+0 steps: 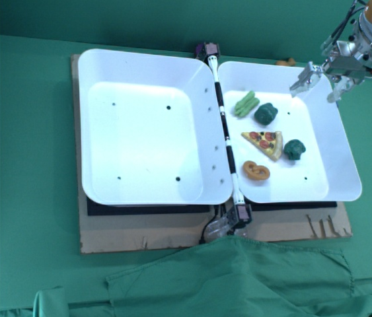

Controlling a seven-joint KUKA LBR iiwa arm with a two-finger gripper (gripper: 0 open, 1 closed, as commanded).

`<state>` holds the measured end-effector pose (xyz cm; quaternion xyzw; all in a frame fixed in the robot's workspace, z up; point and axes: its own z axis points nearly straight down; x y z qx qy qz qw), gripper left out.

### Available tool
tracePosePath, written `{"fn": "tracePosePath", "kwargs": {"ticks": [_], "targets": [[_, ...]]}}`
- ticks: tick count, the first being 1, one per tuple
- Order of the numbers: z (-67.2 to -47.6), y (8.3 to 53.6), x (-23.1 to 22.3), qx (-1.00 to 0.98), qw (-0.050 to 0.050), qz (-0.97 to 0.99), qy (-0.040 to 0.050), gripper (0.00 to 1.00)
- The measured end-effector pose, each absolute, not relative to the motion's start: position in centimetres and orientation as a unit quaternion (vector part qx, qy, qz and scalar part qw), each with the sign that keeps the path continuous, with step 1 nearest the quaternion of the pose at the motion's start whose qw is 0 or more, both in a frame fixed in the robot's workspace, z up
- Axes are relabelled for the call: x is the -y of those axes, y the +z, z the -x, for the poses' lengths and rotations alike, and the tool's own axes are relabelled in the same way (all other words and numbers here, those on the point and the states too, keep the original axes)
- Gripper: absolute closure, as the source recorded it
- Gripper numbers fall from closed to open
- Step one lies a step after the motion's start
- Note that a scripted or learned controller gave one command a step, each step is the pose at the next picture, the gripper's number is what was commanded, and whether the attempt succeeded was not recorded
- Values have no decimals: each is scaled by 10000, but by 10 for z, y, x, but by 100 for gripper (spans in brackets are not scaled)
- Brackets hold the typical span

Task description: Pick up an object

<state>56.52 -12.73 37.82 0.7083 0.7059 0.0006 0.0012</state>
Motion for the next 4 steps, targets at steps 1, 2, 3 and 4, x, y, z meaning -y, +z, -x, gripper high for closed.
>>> {"fn": "tracePosePath", "kwargs": {"ticks": [1,2,3,4], "targets": [[-578,438,107,-7072,52,-7070,37,0],[-607,508,103,-7069,61,-7073,40,0],[-657,424,72,-7072,-13,-7070,-14,0],[-697,328,69,-7066,-18,-7076,-25,0]]}}
